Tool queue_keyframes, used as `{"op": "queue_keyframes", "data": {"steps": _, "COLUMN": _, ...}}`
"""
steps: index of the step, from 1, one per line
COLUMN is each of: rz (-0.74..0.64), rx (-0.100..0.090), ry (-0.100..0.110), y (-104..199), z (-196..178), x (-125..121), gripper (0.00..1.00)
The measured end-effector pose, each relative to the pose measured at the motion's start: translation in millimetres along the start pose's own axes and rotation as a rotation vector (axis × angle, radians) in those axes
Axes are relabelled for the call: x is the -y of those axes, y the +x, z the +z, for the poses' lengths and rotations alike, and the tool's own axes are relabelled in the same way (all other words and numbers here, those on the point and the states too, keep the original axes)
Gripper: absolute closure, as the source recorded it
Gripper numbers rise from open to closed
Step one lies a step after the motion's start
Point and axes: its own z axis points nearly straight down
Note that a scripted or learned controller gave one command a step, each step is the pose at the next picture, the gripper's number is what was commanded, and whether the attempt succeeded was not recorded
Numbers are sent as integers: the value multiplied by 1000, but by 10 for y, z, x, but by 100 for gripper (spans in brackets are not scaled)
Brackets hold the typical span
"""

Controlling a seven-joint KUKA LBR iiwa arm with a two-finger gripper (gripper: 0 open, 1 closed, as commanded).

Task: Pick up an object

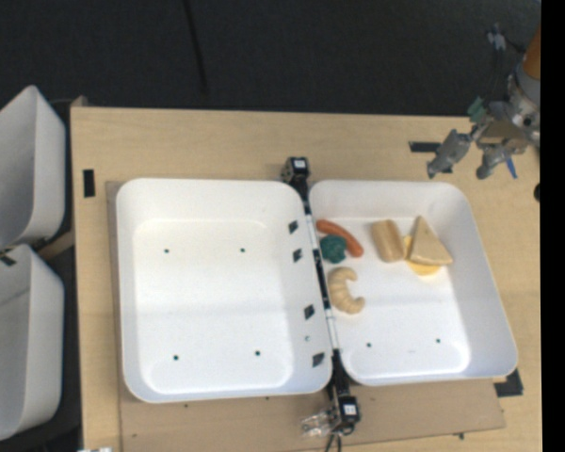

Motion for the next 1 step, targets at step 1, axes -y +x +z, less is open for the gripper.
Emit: {"op": "queue_keyframes", "data": {"steps": 1, "rz": -3, "rx": 2, "ry": -3, "y": -8, "z": -113, "x": -7, "gripper": 100}}
